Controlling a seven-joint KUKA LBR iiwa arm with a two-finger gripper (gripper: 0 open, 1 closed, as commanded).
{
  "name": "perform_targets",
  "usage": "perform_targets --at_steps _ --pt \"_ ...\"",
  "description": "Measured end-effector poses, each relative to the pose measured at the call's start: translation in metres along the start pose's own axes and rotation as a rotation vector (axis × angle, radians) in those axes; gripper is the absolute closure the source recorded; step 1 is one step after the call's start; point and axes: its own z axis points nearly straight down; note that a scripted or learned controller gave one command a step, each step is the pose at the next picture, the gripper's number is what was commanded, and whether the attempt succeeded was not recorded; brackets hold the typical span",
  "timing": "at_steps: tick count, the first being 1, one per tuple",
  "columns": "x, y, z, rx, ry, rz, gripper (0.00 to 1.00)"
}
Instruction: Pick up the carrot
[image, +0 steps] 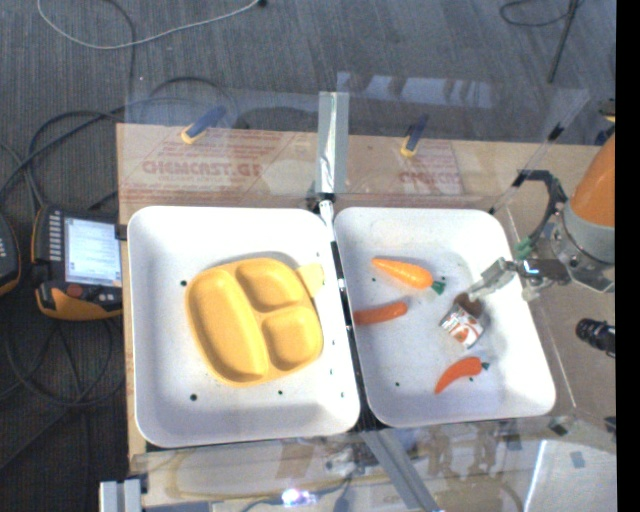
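An orange carrot (403, 271) with a green top lies in the upper middle of the right bin (520, 385). A second, curved carrot (457, 374) with a green tip rests near that bin's front right. Between them, toward the left wall, lies a darker orange-red stick-like piece (380, 313). My gripper (478, 290) reaches in from the right, slanting down to the left, just right of the first carrot's green end. Its tip is right above a small red and white object (461, 326). No carrot shows in the gripper.
A yellow three-compartment plate (257, 318) sits in the left bin (160, 400). A raised divider (343, 300) runs between the two bins. The arm's wrist and cables (560, 250) hang over the right bin's right rim.
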Motion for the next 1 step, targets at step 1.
perform_targets --at_steps 1 --pt "0.0921 0.0782 0.0689 0.001 -0.001 -0.010 0.00"
